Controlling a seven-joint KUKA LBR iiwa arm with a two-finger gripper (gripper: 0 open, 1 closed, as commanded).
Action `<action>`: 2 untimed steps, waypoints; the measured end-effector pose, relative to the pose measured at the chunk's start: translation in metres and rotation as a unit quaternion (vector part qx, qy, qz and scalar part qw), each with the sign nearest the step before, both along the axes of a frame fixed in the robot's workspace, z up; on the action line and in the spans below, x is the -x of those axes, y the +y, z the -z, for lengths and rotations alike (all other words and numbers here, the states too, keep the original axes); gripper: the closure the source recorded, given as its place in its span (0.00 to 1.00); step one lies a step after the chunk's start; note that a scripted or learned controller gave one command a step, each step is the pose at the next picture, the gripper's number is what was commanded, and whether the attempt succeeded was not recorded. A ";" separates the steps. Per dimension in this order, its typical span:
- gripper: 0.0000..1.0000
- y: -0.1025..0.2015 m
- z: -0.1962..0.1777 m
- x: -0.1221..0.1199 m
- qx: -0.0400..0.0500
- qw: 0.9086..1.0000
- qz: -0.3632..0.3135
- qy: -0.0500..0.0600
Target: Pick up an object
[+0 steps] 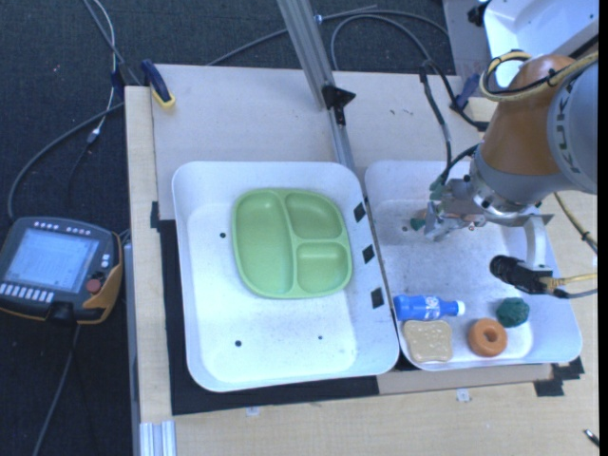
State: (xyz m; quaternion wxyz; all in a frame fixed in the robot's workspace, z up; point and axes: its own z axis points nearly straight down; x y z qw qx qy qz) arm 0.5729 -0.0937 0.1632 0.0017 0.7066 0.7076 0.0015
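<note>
The pincer (429, 222) is hanging over the right bin (399, 190); its grip state cannot be told. A bottle (427, 306), toast (427, 341), donut (488, 337) and green ball (513, 311) are lying along that bin's near edge. A green tray (291, 242) is sitting in the left bin (214, 350).

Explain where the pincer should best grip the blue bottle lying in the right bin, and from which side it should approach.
Grip the blue bottle across the middle of its blue body, coming straight down from above. It lies flat on its side, white cap toward the doughnut, so its narrow width faces upward. The cracker sits close beside it, so place the fingers carefully on that side.
</note>
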 end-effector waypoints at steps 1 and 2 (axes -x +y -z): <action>1.00 0.007 -0.046 -0.003 0.000 1.000 0.000 0.000; 1.00 0.008 -0.090 -0.008 0.000 1.000 0.000 0.000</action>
